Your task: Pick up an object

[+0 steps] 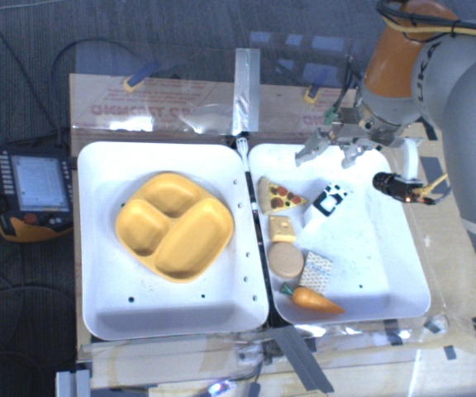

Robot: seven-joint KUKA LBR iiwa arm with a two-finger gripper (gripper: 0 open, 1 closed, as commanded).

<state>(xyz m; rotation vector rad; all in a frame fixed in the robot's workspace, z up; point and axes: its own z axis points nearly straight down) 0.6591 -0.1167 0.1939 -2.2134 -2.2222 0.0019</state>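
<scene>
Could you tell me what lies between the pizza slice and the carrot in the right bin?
In the camera view, a cheese-like block and a round cookie lie between pizza slice and carrot.

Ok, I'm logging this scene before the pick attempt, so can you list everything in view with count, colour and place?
Bins: two, white, side by side on the bench.
Divided plate: one, yellow, three compartments, middle of the left bin.
Pizza slice: one, tan with red spots, right bin, upper left.
Black and white block: one, right bin, right of the pizza slice.
Cheese piece: one, pale yellow, right bin, below the pizza slice.
Round piece: one, tan, below the cheese piece.
Waffle-patterned piece: one, pale, right of the round piece.
Carrot: one, orange, right bin's front edge.
Pendant: one, orange with screen, left of the bins.
Arm: one, grey and orange, upper right.
Tool: one, open, above the right bin's far rim.
</scene>
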